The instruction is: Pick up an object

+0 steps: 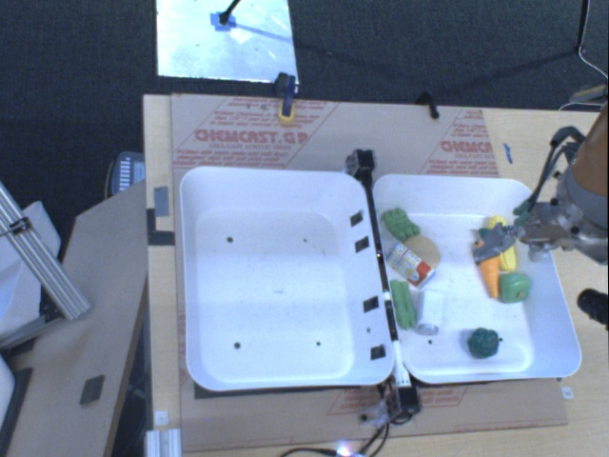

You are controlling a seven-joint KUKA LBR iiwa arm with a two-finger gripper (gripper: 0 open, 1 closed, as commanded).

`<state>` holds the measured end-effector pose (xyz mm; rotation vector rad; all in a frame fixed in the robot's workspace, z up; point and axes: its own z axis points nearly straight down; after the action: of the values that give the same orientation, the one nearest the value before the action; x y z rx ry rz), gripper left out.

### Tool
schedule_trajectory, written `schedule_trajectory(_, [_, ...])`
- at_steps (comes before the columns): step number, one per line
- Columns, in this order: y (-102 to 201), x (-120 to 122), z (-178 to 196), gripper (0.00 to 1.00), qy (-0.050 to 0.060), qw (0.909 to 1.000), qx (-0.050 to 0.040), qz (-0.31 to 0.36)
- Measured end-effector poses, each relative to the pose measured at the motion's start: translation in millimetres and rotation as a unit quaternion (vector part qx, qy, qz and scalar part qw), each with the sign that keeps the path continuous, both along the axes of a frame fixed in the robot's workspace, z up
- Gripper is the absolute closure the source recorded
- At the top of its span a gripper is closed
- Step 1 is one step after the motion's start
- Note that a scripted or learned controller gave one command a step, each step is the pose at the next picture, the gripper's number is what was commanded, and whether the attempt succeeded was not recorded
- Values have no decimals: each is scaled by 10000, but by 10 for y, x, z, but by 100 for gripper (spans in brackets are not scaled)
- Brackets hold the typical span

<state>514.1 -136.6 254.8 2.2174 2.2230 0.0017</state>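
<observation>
The right bin [547, 350] holds several toy foods. My gripper [491, 244] reaches in from the right and sits low over the bin's right side, right on a yellow banana-like piece [504, 252]. Just below it lie an orange carrot [490, 277] and a green pepper [515, 287]. A dark green broccoli [483, 342] rests near the front. Toward the bin's left are a light green piece [401, 223], a red and white can [409, 264] against a tan piece [427, 248], a green cucumber [402, 304] and a white bottle [431, 309].
The left bin [276, 274] stands beside the right one, with a black divider strip [379, 274] between them. Both rest on a brown board [247, 136]. A yellow and blue clamp [285, 98] sits at the board's back edge.
</observation>
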Motion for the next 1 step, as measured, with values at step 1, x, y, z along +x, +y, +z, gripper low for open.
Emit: schedule_trajectory(1, [1,10,110,100,-18,10000,-1,12])
